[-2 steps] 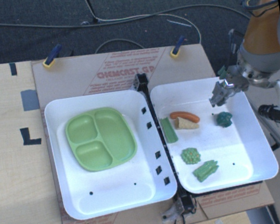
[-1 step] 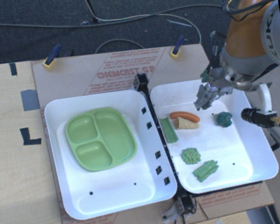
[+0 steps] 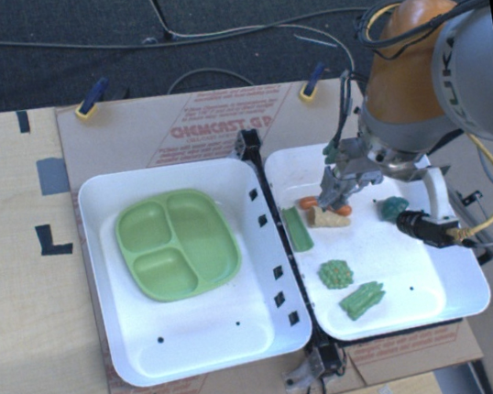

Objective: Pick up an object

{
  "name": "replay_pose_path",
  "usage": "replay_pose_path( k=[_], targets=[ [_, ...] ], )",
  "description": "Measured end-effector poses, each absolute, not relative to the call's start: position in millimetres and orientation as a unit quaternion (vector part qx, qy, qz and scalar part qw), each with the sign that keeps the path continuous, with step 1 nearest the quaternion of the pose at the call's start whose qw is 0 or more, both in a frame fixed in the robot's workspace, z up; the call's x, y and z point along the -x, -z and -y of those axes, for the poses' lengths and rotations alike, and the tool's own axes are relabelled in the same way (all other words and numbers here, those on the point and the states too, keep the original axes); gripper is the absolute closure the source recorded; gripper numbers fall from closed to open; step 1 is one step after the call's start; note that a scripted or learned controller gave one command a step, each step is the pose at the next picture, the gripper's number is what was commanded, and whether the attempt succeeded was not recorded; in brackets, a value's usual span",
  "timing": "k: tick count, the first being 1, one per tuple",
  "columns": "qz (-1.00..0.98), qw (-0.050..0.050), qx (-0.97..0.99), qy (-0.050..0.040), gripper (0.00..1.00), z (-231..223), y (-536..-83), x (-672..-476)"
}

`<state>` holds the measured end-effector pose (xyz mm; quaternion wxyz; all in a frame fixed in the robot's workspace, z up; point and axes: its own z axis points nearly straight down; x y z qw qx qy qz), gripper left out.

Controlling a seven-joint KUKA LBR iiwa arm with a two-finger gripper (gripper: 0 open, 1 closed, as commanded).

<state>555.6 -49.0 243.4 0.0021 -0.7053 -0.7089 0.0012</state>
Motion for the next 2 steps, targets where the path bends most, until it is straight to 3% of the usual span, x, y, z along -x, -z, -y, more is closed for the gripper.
replay_pose_path(
  k=[2],
  targets=[
    [0.709,0.002,0.705,-0.0018,1.0,-58,-216,-530.2]
  ],
)
